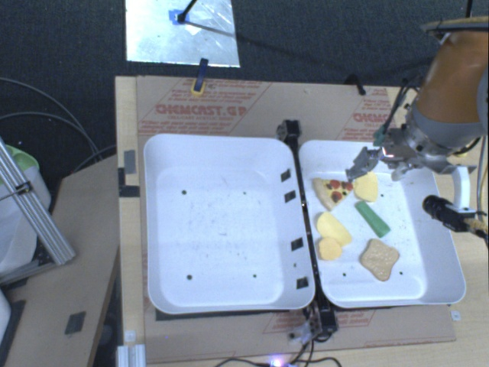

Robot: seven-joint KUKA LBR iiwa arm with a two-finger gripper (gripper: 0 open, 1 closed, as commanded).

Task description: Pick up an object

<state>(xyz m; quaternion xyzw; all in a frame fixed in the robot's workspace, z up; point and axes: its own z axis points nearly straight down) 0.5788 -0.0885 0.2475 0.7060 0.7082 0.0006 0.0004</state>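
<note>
The right bin [447, 270] holds several toy foods. A pizza slice [330, 192] lies near its left wall, with a pale yellow piece [366, 187] just to its right. Below them lie a green stick [372, 219], a yellow lump [333, 226], a small orange-yellow round [330, 248] and a slice of toast [379, 258]. My gripper [374, 170] hangs over the bin's upper part, just above the pale yellow piece and the pizza slice. Nothing is visibly held in it.
The left bin [157, 205] sits beside the right one, with a black clip strip [294, 197] along the shared wall. A black fitting [447, 211] juts over the right bin's right edge. A metal sheet [182, 21] lies on the floor behind the bench.
</note>
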